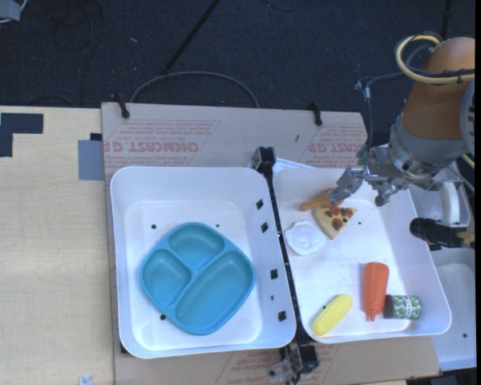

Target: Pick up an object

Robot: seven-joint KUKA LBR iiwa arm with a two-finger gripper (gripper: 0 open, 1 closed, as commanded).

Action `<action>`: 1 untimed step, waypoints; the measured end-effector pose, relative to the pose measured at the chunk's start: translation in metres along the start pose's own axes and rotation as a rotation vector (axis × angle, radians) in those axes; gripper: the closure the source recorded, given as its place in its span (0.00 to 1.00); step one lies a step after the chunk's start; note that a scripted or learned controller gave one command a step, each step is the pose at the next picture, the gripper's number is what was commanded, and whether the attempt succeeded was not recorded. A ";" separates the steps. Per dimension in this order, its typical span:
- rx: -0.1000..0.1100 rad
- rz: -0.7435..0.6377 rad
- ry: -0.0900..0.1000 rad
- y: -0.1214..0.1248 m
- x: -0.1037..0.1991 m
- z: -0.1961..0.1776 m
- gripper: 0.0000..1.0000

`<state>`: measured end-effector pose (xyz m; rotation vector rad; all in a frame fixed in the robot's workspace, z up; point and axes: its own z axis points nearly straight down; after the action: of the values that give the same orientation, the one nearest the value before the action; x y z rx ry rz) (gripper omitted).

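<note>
The right bin (433,311) holds a toy pizza slice (335,219), a white fried-egg piece (305,238), an orange carrot (374,289), a yellow corn cob (331,314) and a small green can (403,306). My gripper (362,188) hangs over the bin's far right part, its fingers (342,184) spread open with nothing between them. The left finger is just above and right of the pizza slice. A thin orange stick (314,204) lies beside the pizza.
The left bin (128,215) holds a blue divided plate (197,277). A black divider (271,239) runs between the bins. The arm's orange band (441,95) and cables sit at the upper right. A cardboard sheet (224,139) lies under the bins.
</note>
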<state>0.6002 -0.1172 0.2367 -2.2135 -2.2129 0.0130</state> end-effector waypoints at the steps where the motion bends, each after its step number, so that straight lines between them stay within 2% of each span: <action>1: -0.010 -0.001 -0.001 0.002 0.000 -0.006 0.00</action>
<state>0.6023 -0.1174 0.2424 -2.2180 -2.2201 0.0030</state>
